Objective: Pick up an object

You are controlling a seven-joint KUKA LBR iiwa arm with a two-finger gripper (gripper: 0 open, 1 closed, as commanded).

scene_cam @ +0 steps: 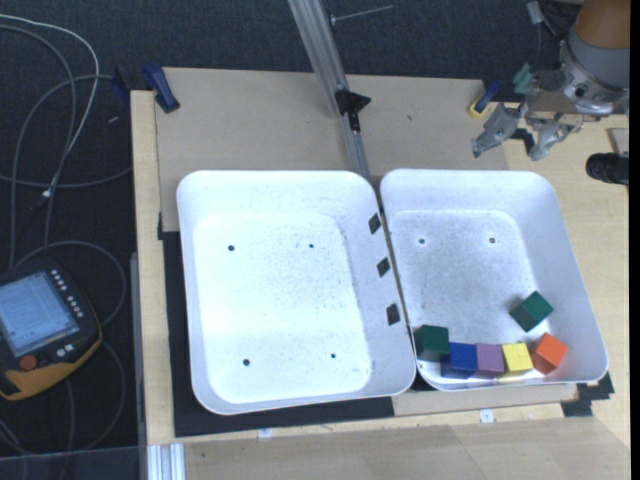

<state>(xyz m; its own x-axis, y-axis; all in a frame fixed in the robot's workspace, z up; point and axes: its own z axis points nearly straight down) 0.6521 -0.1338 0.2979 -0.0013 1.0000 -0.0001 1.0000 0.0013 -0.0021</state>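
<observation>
Jaws: the two fingers of the gripper (522,138) stand apart, splayed, nothing between them. The gripper hangs at upper right of the frame, above bare bench (260,118) just beyond the far rim of the right bin (470,183), not over the bin floor.

Arm (600,38): grey wrist, orange band above it, entering from the upper right corner; the upper part is cut off by the frame edge.

Candidate objects, all in the right bin, bunched along its near rim at lower right: dark green block (433,340), blue block (463,357), purple block (490,358), yellow block (516,357), orange block (550,351) in a touching row; a second green block (531,311) sits just above the row, tilted. Left bin (200,208) shows only speckles and small dark holes.

Progress: judged as not started. Nothing lifted, gripper well apart from the blocks. Left to do: travel toward frame bottom, descend, close, lift. The row is tight against the rim, so finger clearance looks poor; the tilted green block seems the easiest.

Hard to make out: gripper height above the bench; whether the row blocks lean on the bin wall.

Left edge of frame: cables and a handheld controller (40,323).
</observation>
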